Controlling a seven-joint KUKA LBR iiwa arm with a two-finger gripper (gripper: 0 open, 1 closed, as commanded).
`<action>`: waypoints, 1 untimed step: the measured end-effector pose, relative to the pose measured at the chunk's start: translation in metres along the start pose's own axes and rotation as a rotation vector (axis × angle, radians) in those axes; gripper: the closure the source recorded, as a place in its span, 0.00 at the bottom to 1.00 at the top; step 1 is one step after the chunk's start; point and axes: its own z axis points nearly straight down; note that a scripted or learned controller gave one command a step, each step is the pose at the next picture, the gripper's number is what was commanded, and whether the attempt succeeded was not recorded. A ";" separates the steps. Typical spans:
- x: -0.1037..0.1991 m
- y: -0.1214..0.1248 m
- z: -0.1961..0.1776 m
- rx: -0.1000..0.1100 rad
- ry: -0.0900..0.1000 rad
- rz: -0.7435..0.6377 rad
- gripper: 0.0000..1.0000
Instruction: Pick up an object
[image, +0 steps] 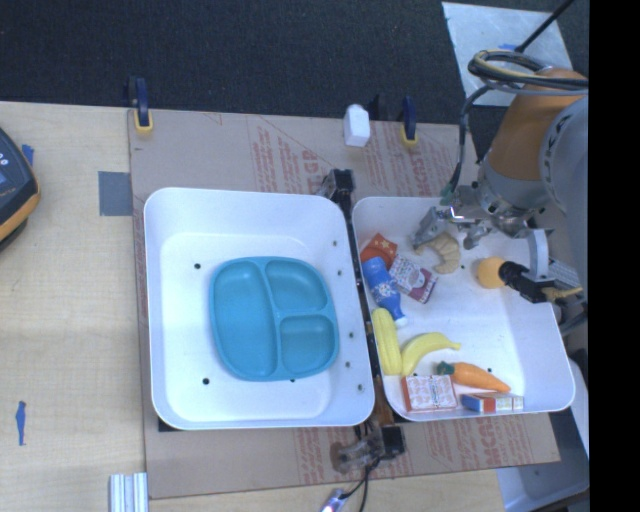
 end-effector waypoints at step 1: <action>-0.012 -0.031 0.021 0.002 0.000 -0.001 0.00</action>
